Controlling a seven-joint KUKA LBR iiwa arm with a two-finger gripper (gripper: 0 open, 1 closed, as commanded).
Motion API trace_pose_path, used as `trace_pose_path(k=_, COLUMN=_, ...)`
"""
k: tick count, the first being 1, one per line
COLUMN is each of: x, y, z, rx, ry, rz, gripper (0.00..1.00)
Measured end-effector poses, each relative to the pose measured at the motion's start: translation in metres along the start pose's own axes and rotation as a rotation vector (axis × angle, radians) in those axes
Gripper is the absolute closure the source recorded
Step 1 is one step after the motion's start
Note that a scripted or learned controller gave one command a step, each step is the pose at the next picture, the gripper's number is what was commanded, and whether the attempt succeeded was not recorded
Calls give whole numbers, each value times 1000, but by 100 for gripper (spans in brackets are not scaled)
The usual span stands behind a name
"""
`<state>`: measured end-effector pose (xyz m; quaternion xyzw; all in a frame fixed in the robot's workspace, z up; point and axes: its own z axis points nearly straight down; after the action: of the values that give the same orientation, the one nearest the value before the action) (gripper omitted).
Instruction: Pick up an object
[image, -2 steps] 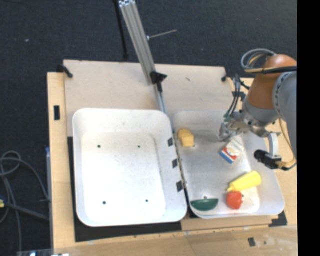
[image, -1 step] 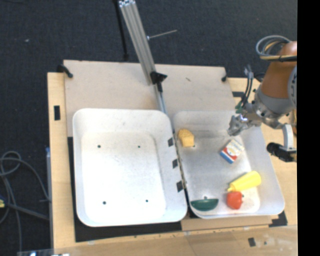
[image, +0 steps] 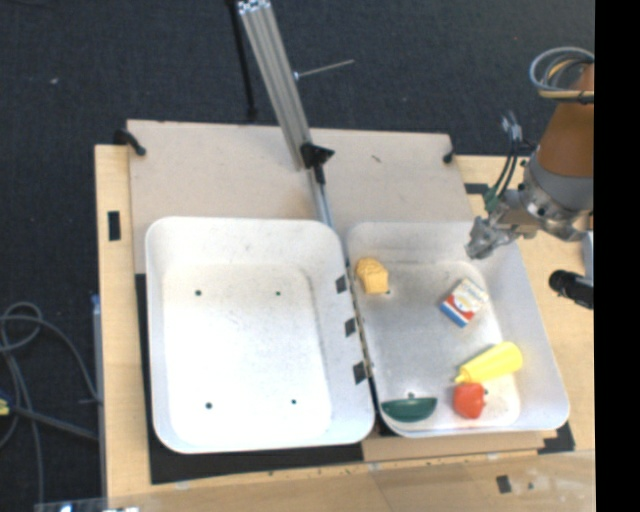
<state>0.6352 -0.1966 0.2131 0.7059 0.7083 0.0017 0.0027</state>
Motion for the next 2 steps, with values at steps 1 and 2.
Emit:
trace_pose_path(k=1, x=57, y=3, z=3, rx=6, ry=2, rz=-3, gripper=100)
trace_pose_path(k=2, x=110, y=3, z=-9, rx=6, ry=4, rz=-4, gripper=100)
